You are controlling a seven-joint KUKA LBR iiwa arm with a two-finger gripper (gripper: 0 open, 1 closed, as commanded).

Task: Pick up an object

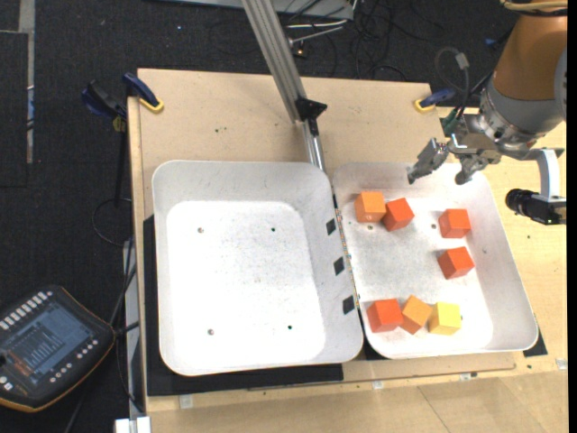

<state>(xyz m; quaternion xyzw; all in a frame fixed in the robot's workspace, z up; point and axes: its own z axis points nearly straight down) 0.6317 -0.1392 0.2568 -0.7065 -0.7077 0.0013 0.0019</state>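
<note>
Several small cubes lie in the right bin (pixel 505 269). An orange cube (pixel 370 207) touches a red cube (pixel 398 214) near the bin's far left. Two more red cubes (pixel 454 223) (pixel 456 262) sit toward the right side. Along the near edge, a red cube (pixel 386 315), an orange cube (pixel 416 313) and a yellow cube (pixel 445 317) stand in a row. My gripper (pixel 444 164) hovers above the bin's far edge, open, with nothing between its fingers (pixel 424 167).
The left bin (pixel 180 242) lies beside the right one. A slanted metal pole (pixel 275 48) crosses the bench's far side. Clamps (pixel 140 90) (pixel 431 100) hold the board's far corners. A teach pendant (pixel 45 341) rests at lower left.
</note>
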